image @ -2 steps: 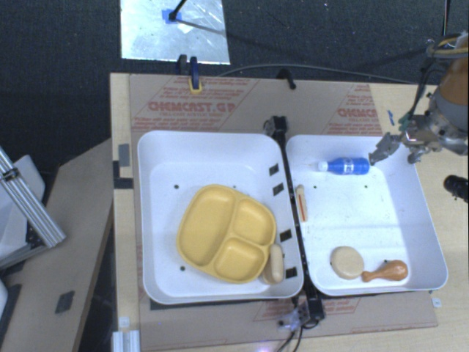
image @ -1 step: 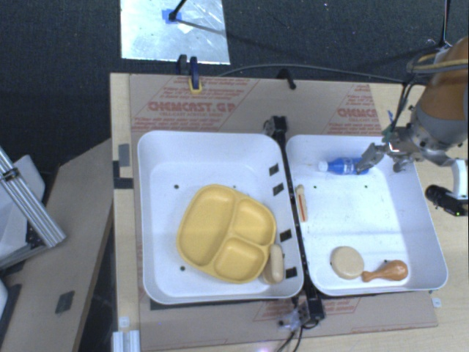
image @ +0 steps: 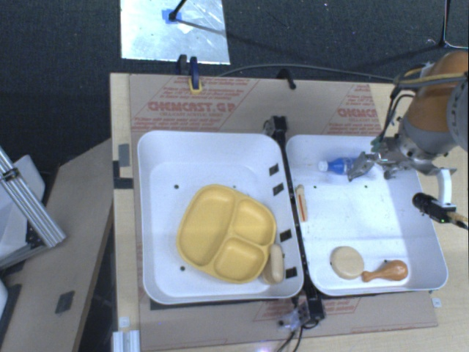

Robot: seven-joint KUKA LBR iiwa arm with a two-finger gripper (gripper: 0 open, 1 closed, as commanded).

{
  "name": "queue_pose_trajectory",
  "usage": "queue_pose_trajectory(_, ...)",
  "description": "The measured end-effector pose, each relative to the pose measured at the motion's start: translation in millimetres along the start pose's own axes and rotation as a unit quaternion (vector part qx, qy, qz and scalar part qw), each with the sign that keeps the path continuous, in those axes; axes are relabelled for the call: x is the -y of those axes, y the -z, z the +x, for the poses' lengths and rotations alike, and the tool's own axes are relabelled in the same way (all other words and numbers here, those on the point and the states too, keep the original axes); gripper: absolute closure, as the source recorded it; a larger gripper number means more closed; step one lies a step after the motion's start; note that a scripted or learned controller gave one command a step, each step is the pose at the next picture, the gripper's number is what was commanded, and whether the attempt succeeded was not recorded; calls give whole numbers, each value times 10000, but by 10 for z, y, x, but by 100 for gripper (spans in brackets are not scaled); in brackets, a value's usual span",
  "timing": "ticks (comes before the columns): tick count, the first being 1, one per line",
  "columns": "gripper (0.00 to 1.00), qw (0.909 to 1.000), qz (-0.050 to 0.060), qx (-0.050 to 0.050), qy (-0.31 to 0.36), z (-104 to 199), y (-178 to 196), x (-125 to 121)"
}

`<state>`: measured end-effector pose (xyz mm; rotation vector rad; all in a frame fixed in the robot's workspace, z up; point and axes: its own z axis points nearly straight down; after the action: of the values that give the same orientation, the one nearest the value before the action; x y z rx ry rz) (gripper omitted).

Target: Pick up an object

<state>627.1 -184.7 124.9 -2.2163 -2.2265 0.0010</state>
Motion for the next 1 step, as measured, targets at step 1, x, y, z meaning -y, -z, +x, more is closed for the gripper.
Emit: queue_pose_trajectory(1, 0, 10000, 1, -1, 3, 6, -423, -2)
